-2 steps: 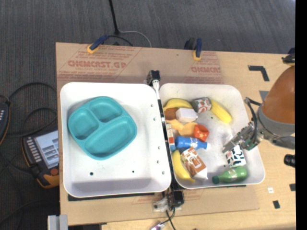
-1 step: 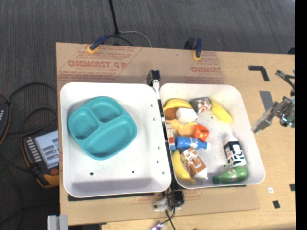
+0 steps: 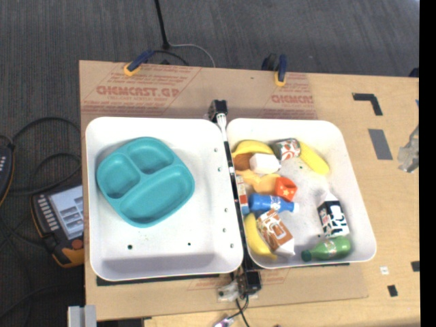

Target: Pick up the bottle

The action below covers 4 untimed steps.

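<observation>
In the right bin (image 3: 354, 182), a small bottle (image 3: 332, 218) with a white cap and a black and white label lies near the right wall. Just below it a green bottle (image 3: 328, 249) lies on its side in the front right corner. A blue bottle (image 3: 269, 203) with an orange cap lies in the bin's middle among other items. A grey part of my gripper (image 3: 409, 150) shows at the right edge of the view, over the bench and well to the right of the bin, far from all the bottles.
The right bin also holds yellow bananas (image 3: 312, 157), a can (image 3: 286, 148), a snack packet (image 3: 274, 231) and orange toys. A teal divided plate (image 3: 144, 180) rests in the left bin (image 3: 163, 251). Clamps sit on the board's far edge.
</observation>
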Each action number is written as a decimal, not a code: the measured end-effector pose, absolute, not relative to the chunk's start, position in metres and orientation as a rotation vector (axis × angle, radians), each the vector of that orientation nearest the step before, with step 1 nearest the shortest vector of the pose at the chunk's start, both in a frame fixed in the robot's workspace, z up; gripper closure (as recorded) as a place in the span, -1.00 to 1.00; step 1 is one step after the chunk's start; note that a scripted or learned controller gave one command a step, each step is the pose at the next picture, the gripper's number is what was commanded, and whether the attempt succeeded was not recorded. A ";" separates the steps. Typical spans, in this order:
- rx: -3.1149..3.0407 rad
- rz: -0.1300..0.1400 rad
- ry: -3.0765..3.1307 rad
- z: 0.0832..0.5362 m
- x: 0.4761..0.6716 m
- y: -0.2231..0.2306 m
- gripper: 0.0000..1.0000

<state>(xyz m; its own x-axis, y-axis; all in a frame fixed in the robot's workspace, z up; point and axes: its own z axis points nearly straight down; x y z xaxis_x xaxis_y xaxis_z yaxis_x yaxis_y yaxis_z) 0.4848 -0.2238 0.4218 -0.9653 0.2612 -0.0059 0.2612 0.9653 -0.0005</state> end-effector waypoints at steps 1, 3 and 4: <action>-0.402 0.001 3.116 0.226 0.493 -0.223 1.00; -1.059 -0.002 2.952 0.379 0.496 -0.214 1.00; -1.390 0.007 2.818 0.183 0.513 -0.202 1.00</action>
